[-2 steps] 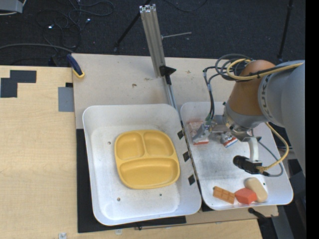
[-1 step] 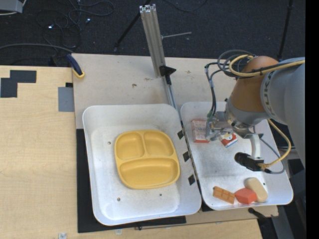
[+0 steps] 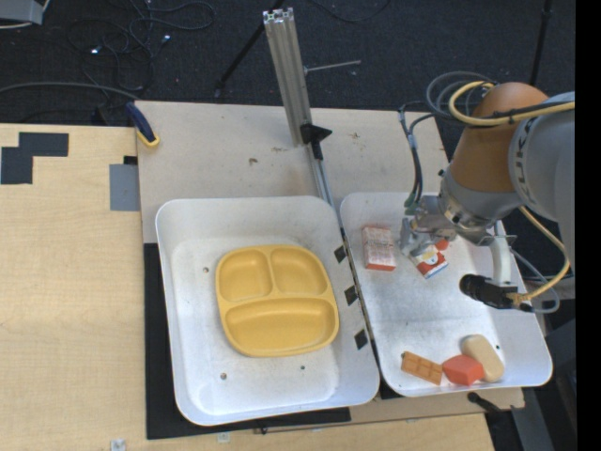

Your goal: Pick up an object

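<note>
Illumination even and diffuse from overhead; shadows soft and short. White bins [image 3: 188, 252] slightly overexposed. Focus moderately soft throughout.

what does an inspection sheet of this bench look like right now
surface: two white bins side by side, left bin, right bin
job's things: small red-and-white box; red-and-white carton at the gripper; orange wafer block, red piece, beige piece in the near corner
clutter: yellow divided plate in left bin
grippers: gripper low over the carton, grasp unclear
cables: hoses looped on the arm
surroundings: aluminium post
</note>
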Action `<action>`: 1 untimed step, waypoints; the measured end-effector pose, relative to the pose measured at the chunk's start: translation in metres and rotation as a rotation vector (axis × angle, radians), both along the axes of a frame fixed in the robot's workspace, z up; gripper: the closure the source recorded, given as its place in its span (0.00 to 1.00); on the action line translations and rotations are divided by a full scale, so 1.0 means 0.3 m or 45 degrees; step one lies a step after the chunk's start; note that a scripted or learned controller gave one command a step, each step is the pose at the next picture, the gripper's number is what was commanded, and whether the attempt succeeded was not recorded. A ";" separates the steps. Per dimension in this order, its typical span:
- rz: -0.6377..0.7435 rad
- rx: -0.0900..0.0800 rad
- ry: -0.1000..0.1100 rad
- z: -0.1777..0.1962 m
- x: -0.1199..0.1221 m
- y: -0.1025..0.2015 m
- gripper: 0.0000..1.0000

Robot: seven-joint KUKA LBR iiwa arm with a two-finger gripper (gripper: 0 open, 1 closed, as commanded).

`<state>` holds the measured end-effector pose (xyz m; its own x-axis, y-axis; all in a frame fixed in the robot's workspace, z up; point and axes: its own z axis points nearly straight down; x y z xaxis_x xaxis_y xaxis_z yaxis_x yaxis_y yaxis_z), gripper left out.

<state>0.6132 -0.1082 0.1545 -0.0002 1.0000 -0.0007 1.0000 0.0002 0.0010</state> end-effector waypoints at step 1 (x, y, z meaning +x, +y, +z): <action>0.001 0.000 -0.002 0.166 -0.028 0.007 1.00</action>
<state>0.6049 -0.1060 0.2044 -0.0011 1.0000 -0.0004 1.0000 0.0011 0.0026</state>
